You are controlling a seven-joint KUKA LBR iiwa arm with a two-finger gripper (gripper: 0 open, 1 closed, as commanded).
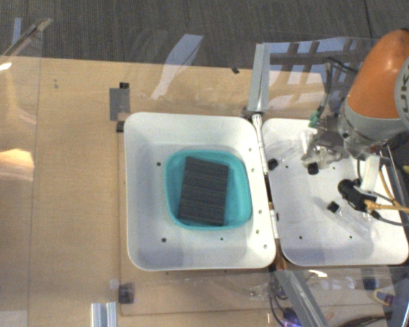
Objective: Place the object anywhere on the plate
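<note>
Placement seems finished, I judge: the dark ridged block (204, 191) lies flat on the teal plate (172, 189) in the left bin (143, 240), my gripper (319, 157), open or closed I cannot tell, hangs over the right bin (307, 245), so next I need only to stay clear.

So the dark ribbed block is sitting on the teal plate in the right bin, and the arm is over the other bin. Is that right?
Not quite. The camera view shows the dark ribbed block on the teal plate in the left bin, not the right one. The arm is over the right bin, so it is indeed over the other bin.
</note>
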